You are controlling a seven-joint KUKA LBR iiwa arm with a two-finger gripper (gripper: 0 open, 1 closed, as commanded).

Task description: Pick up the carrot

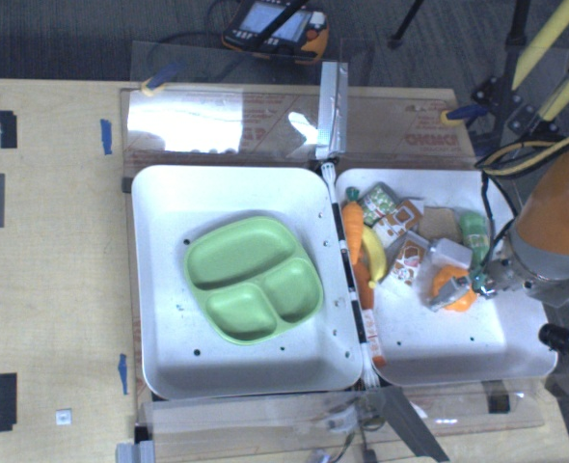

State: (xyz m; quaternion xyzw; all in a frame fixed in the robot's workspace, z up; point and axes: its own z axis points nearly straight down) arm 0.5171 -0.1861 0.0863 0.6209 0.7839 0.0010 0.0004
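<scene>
The carrot (353, 230) is long and orange with a green top. It lies along the left wall of the right bin (439, 350), pointing toward the front. A yellow banana (373, 255) rests against its right side. My gripper (483, 281) is low at the right side of the same bin, well to the right of the carrot and apart from it. It hangs beside a small orange item (455, 292). The grey arm with its orange band (555, 215) comes in from the right edge.
The left bin (159, 258) holds a green divided plate (254, 278). Around the carrot in the right bin lie printed cartons (392, 210), a pale grey block (449, 255) and a green item (474, 228). A raised divider (345, 258) separates the bins.
</scene>
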